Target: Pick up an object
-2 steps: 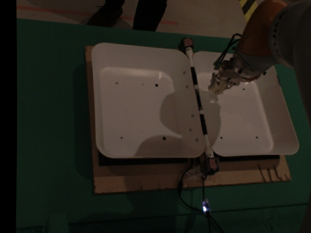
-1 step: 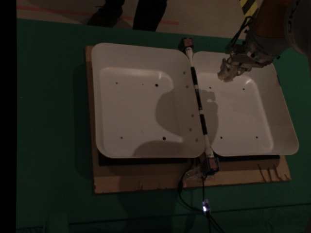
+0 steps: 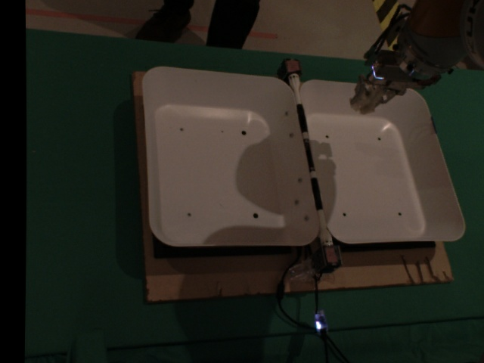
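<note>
**Claw hangs over the far edge of the right bin, no object to be seen**

The claw point(image 3: 370, 97) sits above the far rim of the right bin point(image 3: 423, 203), towards its left corner. It is dim and blurred there, so I cannot tell whether it is apart or together, and nothing can be seen held in it. Behind it the arm point(image 3: 435, 21) rises to the far right, its wrist bent so the claw points down and to the left, into the bin.

The thing to be picked up cannot be made out. The floor of the right bin looks bare but for a few small dark dots, and the left bin point(image 3: 219, 89) shows the same dots and a broad shadow. These may be holes or marks, not objects.

To do this step well, the claw should first be brought over a real target, lowered straight with its tips wide, and kept off the rim and off the striped rod point(image 3: 308, 157) lying between the bins. Both bins rest on a brown board point(image 3: 219, 286) on the green counter point(image 3: 76, 203).
</note>
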You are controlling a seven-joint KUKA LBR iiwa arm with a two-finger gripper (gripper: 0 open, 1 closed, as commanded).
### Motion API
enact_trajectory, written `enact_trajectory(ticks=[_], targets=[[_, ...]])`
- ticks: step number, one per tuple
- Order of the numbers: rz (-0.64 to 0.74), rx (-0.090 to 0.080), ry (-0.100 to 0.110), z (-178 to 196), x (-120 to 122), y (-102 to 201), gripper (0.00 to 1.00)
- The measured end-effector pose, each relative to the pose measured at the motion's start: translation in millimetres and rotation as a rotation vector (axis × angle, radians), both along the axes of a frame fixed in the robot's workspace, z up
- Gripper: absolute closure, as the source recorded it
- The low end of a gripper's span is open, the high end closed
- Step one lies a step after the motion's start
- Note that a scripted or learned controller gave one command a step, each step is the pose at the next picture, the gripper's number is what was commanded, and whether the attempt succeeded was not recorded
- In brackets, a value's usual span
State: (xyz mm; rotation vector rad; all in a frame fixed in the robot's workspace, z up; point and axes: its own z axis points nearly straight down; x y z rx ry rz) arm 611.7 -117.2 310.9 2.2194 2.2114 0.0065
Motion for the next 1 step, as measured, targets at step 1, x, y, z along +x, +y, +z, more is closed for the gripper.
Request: enact_trajectory(ticks=[1], targets=[[0.001, 0.0, -0.001, 52.4, 5.6, 7.6, 1.0]])
